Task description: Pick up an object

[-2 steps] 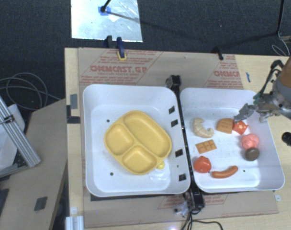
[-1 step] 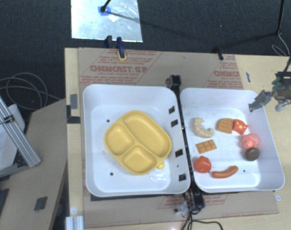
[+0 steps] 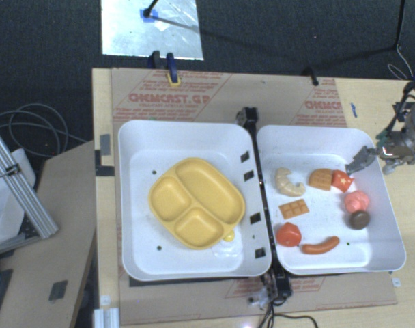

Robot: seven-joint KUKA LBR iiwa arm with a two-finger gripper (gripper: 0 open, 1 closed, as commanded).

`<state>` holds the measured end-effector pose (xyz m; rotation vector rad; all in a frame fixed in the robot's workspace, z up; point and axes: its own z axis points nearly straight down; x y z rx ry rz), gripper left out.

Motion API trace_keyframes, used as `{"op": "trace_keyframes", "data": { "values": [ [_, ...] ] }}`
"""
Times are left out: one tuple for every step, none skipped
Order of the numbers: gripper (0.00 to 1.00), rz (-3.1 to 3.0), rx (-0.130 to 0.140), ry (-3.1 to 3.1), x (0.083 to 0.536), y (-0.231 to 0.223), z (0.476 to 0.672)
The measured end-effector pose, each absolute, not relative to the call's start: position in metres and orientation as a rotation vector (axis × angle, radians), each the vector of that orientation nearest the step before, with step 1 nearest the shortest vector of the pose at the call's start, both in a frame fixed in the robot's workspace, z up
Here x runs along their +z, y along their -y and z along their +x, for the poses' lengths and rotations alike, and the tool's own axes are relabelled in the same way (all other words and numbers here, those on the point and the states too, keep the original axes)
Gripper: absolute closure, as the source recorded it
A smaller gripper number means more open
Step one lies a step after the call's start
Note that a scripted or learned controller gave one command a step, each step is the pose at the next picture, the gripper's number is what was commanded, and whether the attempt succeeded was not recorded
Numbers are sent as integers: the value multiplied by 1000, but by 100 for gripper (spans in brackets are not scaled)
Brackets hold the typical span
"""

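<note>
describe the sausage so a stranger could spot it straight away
Look in the right-hand white bin, along its near edge. The sausage lies there, just right of a red tomato. It is the only long, thin, curved piece; its neighbours are round or blocky.

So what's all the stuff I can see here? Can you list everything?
White bins: two, side by side on the bench.
Divided plate: one, yellow, left bin.
Cashew-shaped toy: one, cream, right bin, upper left.
Bread-like piece: one, orange-brown, right bin, top.
Red block: one, red, touching the bread-like piece.
Cracker: one, orange, right bin, middle.
Tomato-like toy: one, red, right bin, front.
Sausage: one, red-orange, right bin, front.
Pink ball: one, right bin, right side.
Brown ball: one, just below the pink one.
Gripper: one, grey, above the right bin's upper right corner.
</note>
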<state>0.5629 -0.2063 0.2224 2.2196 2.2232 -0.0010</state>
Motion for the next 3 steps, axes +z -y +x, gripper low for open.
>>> {"op": "trace_keyframes", "data": {
  "values": [
    [0,2215,0,-2226,202,206,575],
    [0,2216,-1,-2226,171,206,580],
    [0,2214,9,-2210,324,208,504]
  ]
}}
